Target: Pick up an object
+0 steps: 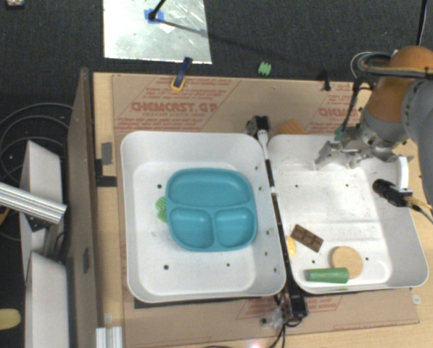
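Well below claw (339, 154), cookie (347, 258)

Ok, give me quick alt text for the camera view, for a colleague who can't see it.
The gripper hovers over the right bin's far edge, away from a brown bar, tan disc and green stick near its front. The left bin holds a blue divided tray.

A shiny foil sheet (157, 19) is lying on dark carpet beyond the bench (201, 100); black cables (20, 133) are coiling left of it, beside a metal bar (24, 200).
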You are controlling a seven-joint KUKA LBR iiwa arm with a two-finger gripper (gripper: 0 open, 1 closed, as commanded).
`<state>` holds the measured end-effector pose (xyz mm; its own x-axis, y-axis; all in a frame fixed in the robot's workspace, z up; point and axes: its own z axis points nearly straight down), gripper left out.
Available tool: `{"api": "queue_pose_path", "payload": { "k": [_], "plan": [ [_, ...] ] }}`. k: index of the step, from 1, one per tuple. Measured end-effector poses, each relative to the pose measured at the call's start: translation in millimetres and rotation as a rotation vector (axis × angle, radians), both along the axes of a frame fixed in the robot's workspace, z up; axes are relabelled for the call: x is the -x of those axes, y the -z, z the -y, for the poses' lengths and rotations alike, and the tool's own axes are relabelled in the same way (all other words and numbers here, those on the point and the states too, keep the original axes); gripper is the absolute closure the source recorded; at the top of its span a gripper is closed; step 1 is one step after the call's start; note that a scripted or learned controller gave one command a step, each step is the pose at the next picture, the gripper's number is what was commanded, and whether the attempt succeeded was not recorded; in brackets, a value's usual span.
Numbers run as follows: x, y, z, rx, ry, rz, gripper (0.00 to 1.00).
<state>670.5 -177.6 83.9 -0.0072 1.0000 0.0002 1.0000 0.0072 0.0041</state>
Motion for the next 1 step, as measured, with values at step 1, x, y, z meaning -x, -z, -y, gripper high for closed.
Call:
{"api": "queue_pose_path", "payload": {
  "k": [1],
  "plan": [
    [1.3, -2.1, 29.1, -0.001, 0.006, -0.003, 0.00]
  ]
}}
